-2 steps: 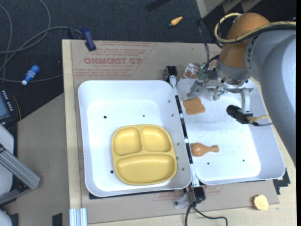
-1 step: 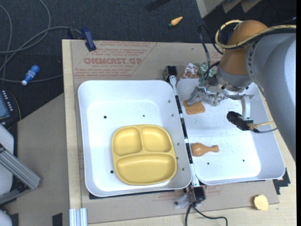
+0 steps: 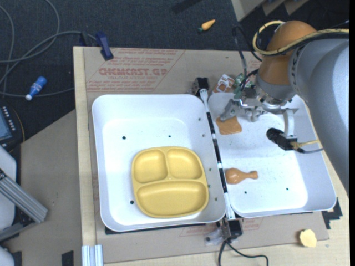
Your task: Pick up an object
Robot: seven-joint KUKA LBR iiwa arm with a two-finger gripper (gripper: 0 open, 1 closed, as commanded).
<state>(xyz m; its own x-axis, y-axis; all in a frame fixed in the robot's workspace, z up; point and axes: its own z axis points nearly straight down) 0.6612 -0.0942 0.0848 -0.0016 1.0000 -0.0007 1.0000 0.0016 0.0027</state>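
The likeliest target is the flat tan toy piece (image 3: pixel 229 126) lying at the far left of the right bin (image 3: pixel 277 198), close against the divider between the two bins. You can see the gripper (image 3: pixel 244 108) lowered almost directly over it, which suits a top-down grab; the piece sits low and flat, so in my judgement the fingers would need to come right down to the bin floor to catch an edge.

About the fingers: one grey finger (image 3: pixel 228 111) slants down to the piece's upper edge and looks to be touching or just above it, but you cannot tell how far apart the fingers stand, and nothing shows between them. Treat the object as not yet held.

Nearer to you in the same bin lies a second candidate, a tan drumstick-shaped toy (image 3: pixel 239 175), apart from the gripper and also close to the divider.

The left bin (image 3: pixel 111 115) carries a yellow divided plate (image 3: pixel 169 180), resting flat with three compartments up, well away from the arm.

Outside the bins, a yellow chunk (image 3: pixel 307 238) sits on the worktop (image 3: pixel 83 148) at the near right corner.
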